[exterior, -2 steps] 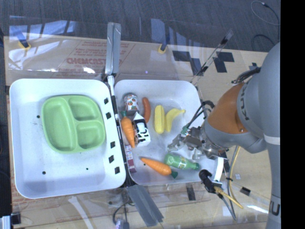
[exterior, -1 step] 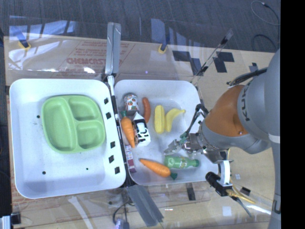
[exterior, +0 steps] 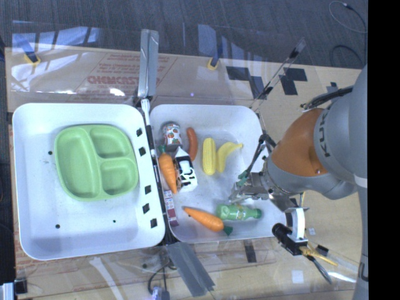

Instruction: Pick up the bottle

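In the camera view the bench carries two white bins. The left bin (exterior: 37, 230) holds a green tray (exterior: 97, 161) near its centre. The right bin (exterior: 250, 120) holds the clutter: a small can (exterior: 172, 133) at about 11 o'clock, a red pepper (exterior: 192, 144) just right of it, a carton (exterior: 185, 170) below that, a carrot (exterior: 167, 172) along the left wall, and two yellow pieces, a corn (exterior: 209, 155) and a banana (exterior: 229, 152), near the middle. The bottle (exterior: 239, 213), green and lying on its side, sits at about 5 o'clock in this bin, with a second carrot (exterior: 203, 219) touching or just beside its left end.

The arm (exterior: 312, 155) reaches in from 3 o'clock, and the gripper (exterior: 247, 188) hangs just above the bottle's upper edge. How far apart the fingers stand I cannot tell; nothing shows between them.

The risks, as I judge them: the bottle lies flat and round, so a descent off its axis could roll it away toward the near wall. The second carrot is close enough to be caught or nudged along with it. The bin's right wall is also near, which could block one finger.
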